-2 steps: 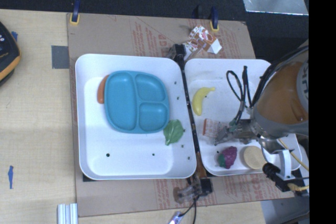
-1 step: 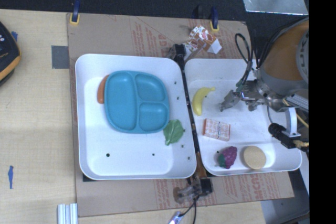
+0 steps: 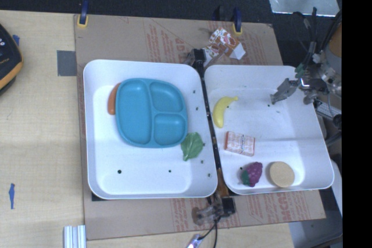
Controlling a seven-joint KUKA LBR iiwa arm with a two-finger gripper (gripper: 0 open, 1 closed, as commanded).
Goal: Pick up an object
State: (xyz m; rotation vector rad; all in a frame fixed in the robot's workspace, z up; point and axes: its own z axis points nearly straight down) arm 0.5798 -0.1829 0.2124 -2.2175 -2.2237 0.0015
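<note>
My gripper (image 3: 295,94) hangs over the upper right part of the right bin (image 3: 302,136), open with nothing between its fingers. A yellow banana (image 3: 224,110) lies to its left near the bin's left wall. Further forward are a red and white packet (image 3: 240,143), a purple bunch of grapes (image 3: 251,173) and a round tan biscuit (image 3: 281,174). All of these lie on the bin floor, apart from the gripper.
The left bin (image 3: 145,183) holds a blue divided plate (image 3: 152,112), with an orange item (image 3: 111,100) partly under its left edge. A green leaf (image 3: 192,146) sits by its lower right corner. A crumpled wrapper (image 3: 224,43) lies behind the bins.
</note>
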